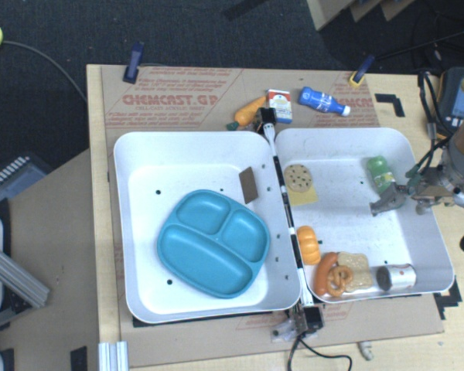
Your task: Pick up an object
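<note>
Loose objects lie scattered in the right white bin (348, 141): a round cookie (298, 178) on a yellow slice (304, 195) near the left wall, a green bottle-like item (379, 171) toward the far right, and a small orange pumpkin (307, 242) against the divider. Along the near edge, a pretzel (339, 275) rests beside a slice of bread (356, 269) and a silver can (397, 277) lying on its side.

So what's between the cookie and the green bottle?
In the camera view, just bare white floor of the right bin lies between the cookie and the green bottle.
</note>
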Robot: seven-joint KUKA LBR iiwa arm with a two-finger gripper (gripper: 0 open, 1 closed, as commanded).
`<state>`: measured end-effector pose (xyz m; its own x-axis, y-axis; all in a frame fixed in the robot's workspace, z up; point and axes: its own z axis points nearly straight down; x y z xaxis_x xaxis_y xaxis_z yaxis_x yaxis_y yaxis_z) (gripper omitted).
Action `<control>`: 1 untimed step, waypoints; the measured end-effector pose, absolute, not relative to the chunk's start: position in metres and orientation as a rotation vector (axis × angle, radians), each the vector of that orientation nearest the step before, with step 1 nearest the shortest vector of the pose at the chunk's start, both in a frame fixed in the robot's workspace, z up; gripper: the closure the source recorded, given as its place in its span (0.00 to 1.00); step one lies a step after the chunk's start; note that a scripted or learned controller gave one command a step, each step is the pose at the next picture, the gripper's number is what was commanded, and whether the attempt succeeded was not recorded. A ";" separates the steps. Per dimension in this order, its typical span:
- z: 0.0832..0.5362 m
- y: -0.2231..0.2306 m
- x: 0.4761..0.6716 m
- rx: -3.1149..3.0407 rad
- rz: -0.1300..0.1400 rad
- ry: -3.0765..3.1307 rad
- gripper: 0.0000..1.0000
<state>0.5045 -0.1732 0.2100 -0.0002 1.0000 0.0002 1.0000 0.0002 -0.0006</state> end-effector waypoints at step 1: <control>0.130 -0.205 0.559 -2.221 0.002 -2.220 0.00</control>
